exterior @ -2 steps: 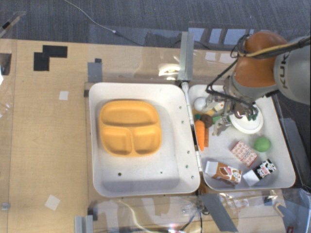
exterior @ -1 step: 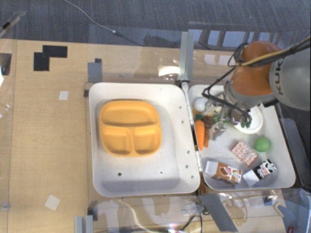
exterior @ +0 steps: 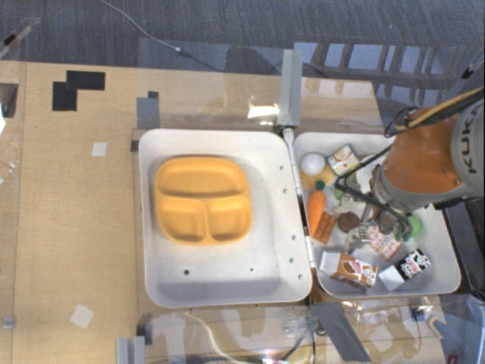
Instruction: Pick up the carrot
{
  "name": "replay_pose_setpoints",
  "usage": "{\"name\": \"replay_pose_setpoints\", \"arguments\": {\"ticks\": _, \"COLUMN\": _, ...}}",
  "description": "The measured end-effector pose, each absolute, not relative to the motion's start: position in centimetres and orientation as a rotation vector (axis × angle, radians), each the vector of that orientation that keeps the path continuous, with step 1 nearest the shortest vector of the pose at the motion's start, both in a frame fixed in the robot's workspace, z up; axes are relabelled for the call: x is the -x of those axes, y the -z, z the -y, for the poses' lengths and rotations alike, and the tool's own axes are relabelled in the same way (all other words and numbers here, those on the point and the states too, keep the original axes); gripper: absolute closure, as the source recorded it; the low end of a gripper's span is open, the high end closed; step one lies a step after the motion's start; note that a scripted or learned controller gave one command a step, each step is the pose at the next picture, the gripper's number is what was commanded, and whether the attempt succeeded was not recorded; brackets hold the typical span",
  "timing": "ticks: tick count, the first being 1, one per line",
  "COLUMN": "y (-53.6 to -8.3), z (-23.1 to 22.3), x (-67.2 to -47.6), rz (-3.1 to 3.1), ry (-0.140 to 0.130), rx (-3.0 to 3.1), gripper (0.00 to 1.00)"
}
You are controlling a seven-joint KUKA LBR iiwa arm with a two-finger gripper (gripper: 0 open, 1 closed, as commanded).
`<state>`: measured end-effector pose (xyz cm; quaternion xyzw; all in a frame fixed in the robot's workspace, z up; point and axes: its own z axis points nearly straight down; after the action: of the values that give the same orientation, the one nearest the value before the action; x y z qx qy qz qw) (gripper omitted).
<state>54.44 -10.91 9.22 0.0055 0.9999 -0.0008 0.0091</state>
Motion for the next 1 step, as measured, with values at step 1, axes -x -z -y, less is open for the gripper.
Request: {"name": "replay_pose_setpoints", "arguments": {"ticks": 1, "y": -9.25, "z": 8.96, "x": -57.22, "rz": -3.064, "ry": 0.022, "rx": 0.589, "gripper": 0.0}}
